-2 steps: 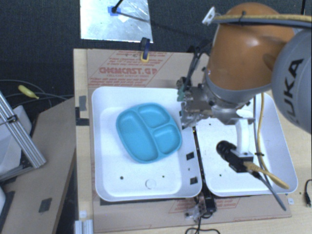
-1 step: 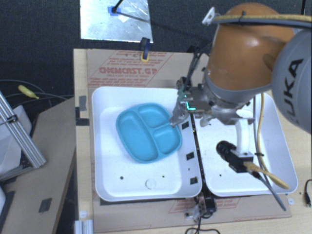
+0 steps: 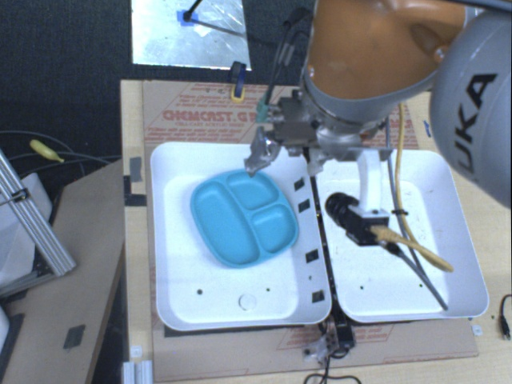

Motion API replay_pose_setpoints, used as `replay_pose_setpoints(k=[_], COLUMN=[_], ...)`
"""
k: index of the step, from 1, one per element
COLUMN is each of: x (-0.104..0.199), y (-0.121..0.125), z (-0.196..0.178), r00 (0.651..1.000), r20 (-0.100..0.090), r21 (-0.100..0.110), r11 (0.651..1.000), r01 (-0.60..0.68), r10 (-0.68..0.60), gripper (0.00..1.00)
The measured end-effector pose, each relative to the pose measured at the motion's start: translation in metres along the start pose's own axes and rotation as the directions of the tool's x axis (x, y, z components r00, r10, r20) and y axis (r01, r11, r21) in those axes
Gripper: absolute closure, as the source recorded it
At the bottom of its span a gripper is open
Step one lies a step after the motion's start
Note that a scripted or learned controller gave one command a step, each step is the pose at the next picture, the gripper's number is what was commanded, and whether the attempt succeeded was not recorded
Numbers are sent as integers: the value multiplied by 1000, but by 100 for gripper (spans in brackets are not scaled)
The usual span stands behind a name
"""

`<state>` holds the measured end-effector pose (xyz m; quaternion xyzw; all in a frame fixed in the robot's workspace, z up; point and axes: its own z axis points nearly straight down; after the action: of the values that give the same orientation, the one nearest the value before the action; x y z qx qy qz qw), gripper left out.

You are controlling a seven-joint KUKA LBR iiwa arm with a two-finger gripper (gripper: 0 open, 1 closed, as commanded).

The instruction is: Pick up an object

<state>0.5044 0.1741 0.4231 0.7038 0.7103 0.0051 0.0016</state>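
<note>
Well, the left bin [image 3: 172, 238] had open floor along its near edge and down its left side. The blue plate [image 3: 240, 218] lay flat toward the far-right part, its right rim close to the wall shared w/ the right bin [image 3: 452, 214]. The plate had three wells, one long one on the left and two smaller ones on the right, all bare.

The gripper [image 3: 258, 160] hung at the plate's far rim, about over the top-right well. I couldn't tell whether it touched, or whether the claw was wide or narrow, as the wrist covered too much. Nothing showed lifted or held.

The arm [image 3: 384, 38] came in from the right and spread over the far ends of both bins, so room up there was tight. The near half of the right bin showed plain white floor.

Both bins sat on a cardboard sheet [image 3: 200, 110] that stuck out past their far edge.
</note>
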Motion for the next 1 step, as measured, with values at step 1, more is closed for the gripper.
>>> replay_pose_setpoints(k=[1], x=[19], y=[-18], z=[-55], r00=[1000], r20=[0], r21=[2], r11=[1000], r01=[-2], r10=[2], gripper=[0])
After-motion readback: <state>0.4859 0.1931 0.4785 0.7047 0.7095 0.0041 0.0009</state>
